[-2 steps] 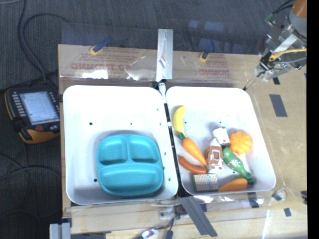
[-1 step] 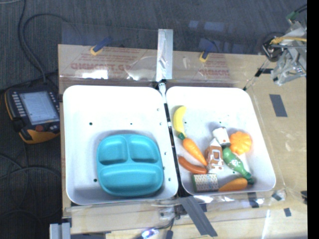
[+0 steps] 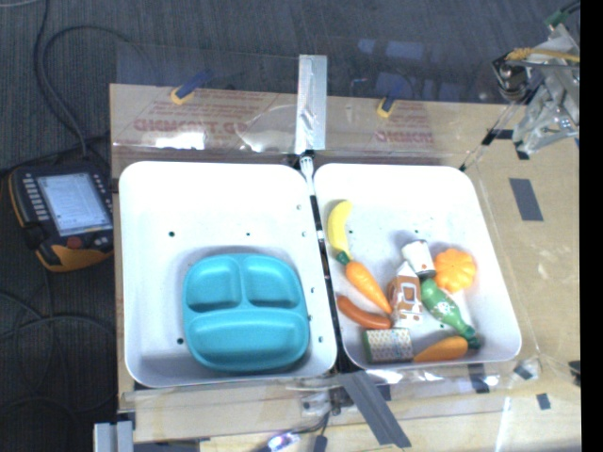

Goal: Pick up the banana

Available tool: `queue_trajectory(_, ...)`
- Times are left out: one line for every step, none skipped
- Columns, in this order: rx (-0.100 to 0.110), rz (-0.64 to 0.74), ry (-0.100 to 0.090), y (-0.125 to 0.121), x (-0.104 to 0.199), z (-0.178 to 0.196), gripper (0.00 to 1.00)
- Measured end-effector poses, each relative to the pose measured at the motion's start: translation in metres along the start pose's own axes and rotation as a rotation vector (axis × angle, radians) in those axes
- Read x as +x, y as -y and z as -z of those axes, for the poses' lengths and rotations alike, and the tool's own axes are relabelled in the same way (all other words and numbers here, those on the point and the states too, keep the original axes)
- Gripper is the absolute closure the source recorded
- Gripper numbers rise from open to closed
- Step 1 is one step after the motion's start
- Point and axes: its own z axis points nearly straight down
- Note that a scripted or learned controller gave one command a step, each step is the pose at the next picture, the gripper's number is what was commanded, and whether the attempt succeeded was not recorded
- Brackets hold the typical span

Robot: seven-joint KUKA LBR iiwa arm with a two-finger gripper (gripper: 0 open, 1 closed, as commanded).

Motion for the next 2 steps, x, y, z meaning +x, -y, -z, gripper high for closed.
queue_trajectory(0.000, -0.003, 0.000, 0.009, -0.008, 0.049, 1.00)
queue_trajectory(-0.004, -0.004, 0.001, -0.004, 0.002, 0.038, 1.00)
